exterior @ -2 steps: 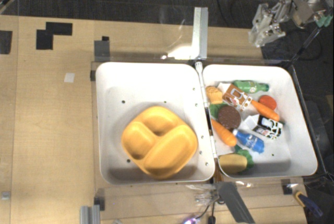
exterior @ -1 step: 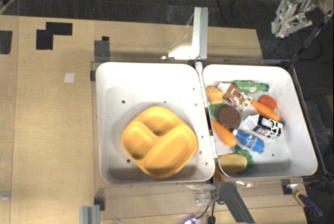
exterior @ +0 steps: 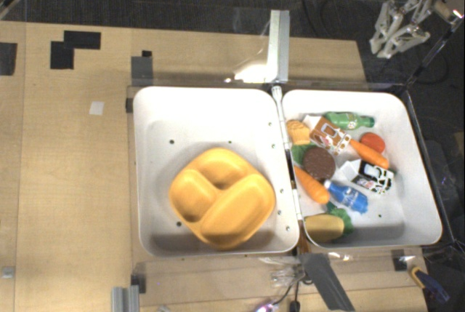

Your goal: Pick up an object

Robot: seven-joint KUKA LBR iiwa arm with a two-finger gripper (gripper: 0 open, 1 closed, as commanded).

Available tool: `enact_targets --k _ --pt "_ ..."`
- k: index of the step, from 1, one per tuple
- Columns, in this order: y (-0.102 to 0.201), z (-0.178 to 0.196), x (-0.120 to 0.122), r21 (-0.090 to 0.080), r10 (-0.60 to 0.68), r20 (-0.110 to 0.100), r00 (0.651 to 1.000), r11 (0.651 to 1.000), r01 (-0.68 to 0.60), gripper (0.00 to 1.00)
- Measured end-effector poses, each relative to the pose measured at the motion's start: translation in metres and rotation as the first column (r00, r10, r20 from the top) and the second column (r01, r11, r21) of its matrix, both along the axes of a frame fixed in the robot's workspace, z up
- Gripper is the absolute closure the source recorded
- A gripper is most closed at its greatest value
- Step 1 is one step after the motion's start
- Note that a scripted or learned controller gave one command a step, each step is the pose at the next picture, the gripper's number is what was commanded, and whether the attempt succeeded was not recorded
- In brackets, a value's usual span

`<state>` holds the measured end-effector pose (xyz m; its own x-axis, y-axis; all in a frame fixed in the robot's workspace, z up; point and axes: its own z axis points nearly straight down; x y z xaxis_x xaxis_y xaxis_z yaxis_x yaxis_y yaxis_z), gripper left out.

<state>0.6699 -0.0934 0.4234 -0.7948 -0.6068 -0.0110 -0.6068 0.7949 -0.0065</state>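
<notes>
The gripper point(exterior: 398, 30) hangs released beyond the right bin point(exterior: 416, 158), clear of its toys point(exterior: 338, 165). A yellow tray point(exterior: 221, 198) sits alone in the left bin point(exterior: 156, 158).

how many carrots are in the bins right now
2. One carrot lies near the right bin's middle right, below the tomato. Another carrot lies by its left wall, below the brown disc. More may be hidden.

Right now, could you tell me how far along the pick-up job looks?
Nothing looks done yet. The gripper hangs over the dark floor beyond the bins, with nothing between its fingers. The toys, such as the carrot and the blue bottle, lie in the right bin. The reach, grasp and lift are all left.
</notes>
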Motion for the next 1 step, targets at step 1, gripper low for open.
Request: enact_targets --k 1 --pt "-0.0014 0.0056 0.0000 -0.003 0.255 0.000 0.967 0.967 -0.255 1.00"
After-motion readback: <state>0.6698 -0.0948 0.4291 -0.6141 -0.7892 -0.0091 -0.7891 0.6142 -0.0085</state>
